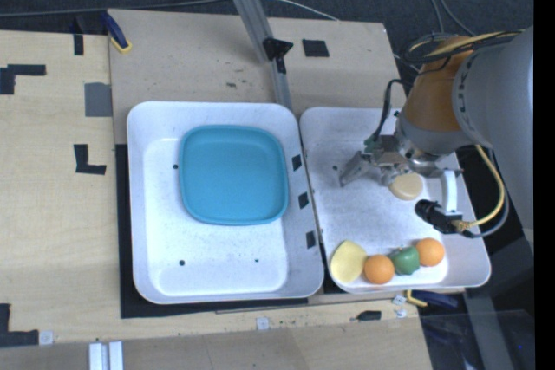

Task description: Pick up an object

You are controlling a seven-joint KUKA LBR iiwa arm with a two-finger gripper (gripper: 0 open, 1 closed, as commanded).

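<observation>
Four small items along right bin (347,134) front edge: yellow piece (348,261), orange ball (378,269), green item (405,261), second orange ball (430,252), gripper (373,162) mid-bin behind them, can't tell its state, blue plate (232,174) in left bin (156,273).

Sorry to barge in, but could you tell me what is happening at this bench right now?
A grey KUKA arm reaches in from the right over the right-hand bin, trying to pick up an object. Its gripper hangs above the bin's middle, with a pale round object just beside it. A yellow piece, two orange balls and a green item sit along the near edge. The left bin holds a blue plate.
</observation>
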